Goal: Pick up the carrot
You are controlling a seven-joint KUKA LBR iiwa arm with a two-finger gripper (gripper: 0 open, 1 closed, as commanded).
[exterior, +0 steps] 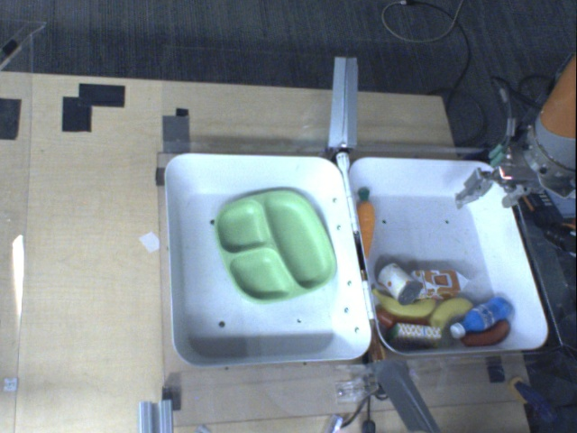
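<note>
A pale wooden bench bears two white bins side by side.

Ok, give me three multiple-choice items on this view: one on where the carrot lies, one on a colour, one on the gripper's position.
1. Where does the carrot lie?
A. In the left bin, on the plate
B. In the right bin, along its left wall
C. On the bench outside both bins

2. What colour is the divided plate in the left bin?
A. Green
B. Red
C. Blue

3. Where is the gripper?
A. Touching the carrot
B. Over the green plate
C. At the right bin's upper right corner, apart from the carrot

Answers:
1. B: the carrot lies lengthwise against the wall next to the divider between the bins.
2. A: the plate with three compartments is light green.
3. C: bare white bin floor separates the gripper from the carrot.
</note>
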